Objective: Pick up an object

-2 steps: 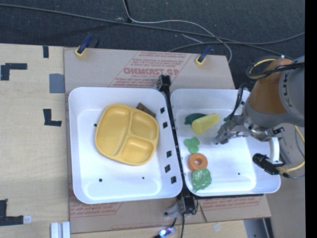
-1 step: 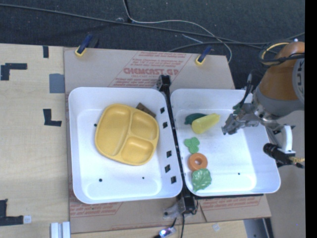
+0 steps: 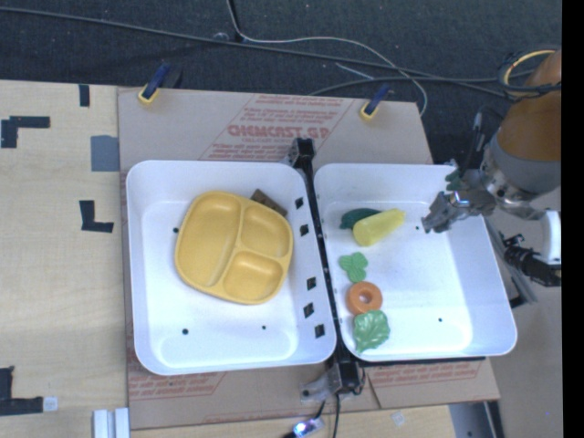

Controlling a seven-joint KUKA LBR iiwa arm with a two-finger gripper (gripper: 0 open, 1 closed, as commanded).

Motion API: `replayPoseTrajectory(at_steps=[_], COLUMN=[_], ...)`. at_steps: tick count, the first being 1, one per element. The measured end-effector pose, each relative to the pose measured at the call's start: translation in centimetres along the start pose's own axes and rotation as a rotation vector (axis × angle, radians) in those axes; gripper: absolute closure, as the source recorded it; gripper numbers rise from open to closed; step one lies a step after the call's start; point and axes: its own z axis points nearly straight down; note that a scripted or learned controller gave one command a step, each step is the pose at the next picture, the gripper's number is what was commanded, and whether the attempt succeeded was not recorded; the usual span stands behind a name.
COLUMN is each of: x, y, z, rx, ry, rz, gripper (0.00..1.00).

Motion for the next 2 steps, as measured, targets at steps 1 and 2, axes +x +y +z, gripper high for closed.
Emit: replayPoseTrajectory(at_steps=[1, 2], x=[5.1, 10.9], y=[-0.6, -1.7], z=[-0.9, -1.5], rx=[0.004, 0.005], ry=[0.003, 0.002], rz=[-0.004, -0.005], gripper=[1.00, 1.00])
